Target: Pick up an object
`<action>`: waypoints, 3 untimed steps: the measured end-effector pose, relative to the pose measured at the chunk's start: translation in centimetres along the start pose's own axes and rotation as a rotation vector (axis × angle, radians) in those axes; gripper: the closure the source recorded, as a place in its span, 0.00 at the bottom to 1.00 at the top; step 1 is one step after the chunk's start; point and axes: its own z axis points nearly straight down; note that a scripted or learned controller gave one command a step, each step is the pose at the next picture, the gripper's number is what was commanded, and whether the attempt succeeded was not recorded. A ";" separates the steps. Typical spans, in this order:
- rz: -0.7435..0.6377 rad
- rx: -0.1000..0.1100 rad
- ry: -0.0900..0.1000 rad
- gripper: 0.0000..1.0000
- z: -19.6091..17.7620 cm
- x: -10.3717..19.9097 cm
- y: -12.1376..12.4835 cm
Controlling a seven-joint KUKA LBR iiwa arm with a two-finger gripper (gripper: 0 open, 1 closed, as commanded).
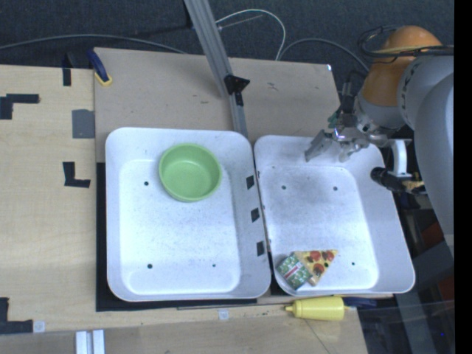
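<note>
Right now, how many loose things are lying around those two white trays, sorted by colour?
Green: 1, the green bowl in the left bin.
Multicoloured: 1, the colourful packet in the right bin's near corner.
Yellow: 1, the yellow bottle lying on the bench just outside the right bin.
Total: 3

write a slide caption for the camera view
Gripper over right bin's far edge; green bowl in left bin.

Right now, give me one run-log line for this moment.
claw: over right bin's far edge, holding nothing | bowl: left bin | pizza toy: right bin, near corner
</note>
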 end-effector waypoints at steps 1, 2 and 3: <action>0.001 0.003 -0.002 0.00 3.3 -0.1 0.0; -0.001 0.003 -0.002 1.00 2.3 0.0 0.0; 0.001 -0.010 -0.001 1.00 -3.8 -0.5 0.4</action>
